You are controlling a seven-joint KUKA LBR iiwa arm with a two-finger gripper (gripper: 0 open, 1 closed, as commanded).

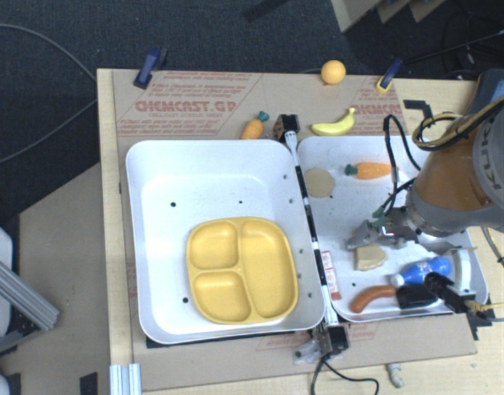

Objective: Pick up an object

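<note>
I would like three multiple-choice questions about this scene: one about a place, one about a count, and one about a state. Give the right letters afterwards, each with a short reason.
1. Where does the yellow divided plate lie?
A. in the left bin
B. in the right bin
C. on the cardboard behind the bins

2. How many compartments does that plate have?
A. two
B. three
C. five

3. In what state is the banana?
A. held up by the arm
B. inside the plate
C. lying on the cardboard behind the right bin

Answers:
1 A: the plate rests on the floor of the left bin.
2 B: its ridges mark off three sections.
3 C: it lies just beyond the back rim of the right bin, apart from the gripper.
</note>
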